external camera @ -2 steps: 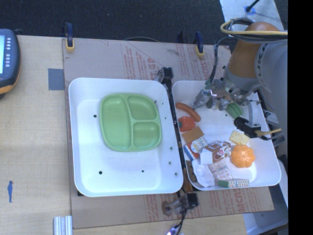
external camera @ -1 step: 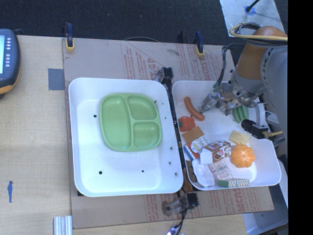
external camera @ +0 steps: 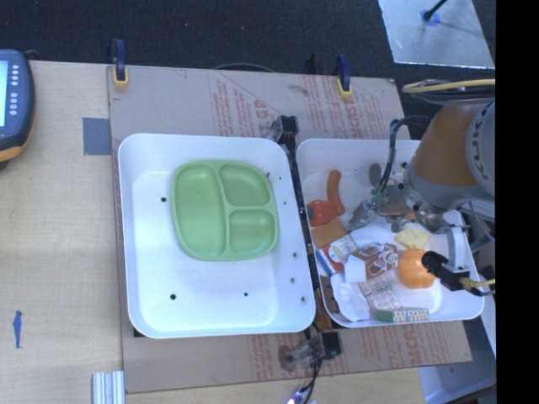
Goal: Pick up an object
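The right bin (external camera: 354,147) holds a heap of small things: an orange ball-like fruit (external camera: 413,270), a long orange-red piece (external camera: 335,188), a red object (external camera: 320,213), a pale yellow piece (external camera: 411,237) and several printed packets (external camera: 376,261). A green and white packet (external camera: 401,314) lies by the bin's near rim. My gripper (external camera: 370,211) hangs low over the middle of this bin, under the orange-banded wrist (external camera: 446,150), close to the packets and just right of the red object. Nothing shows clearly held in it.
The left bin (external camera: 126,225) carries a green divided plate (external camera: 226,210) in its far half. A teach pendant (external camera: 13,99) lies at the bench's far left. Two clamps (external camera: 120,64) (external camera: 341,72) hold the cardboard sheet at the back edge.
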{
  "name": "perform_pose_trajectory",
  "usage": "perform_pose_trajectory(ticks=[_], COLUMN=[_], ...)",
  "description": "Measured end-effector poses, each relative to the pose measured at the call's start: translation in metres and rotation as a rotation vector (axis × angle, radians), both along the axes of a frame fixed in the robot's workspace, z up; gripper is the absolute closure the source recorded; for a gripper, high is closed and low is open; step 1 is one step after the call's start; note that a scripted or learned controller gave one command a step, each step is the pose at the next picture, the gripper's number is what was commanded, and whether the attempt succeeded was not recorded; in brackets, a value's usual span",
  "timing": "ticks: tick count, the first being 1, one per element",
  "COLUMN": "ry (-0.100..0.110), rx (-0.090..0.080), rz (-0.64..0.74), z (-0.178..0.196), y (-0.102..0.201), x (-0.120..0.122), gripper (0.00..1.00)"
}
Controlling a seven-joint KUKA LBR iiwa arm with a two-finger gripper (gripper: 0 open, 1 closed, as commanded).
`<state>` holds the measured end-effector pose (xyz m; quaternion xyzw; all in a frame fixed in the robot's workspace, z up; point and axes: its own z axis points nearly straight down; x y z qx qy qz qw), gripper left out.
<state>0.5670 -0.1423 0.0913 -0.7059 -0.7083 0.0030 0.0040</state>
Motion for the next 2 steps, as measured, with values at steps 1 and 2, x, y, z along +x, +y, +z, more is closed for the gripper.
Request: perform_pose_trajectory(ticks=[1, 2], ry=[-0.008, -0.005], rx=[-0.002, -0.002], rz=[-0.001, 0.002], z=[0.0014, 0.0105], y=[0.0268, 0.0254], x=[-0.0666, -0.0649], gripper=[0.00, 1.00])
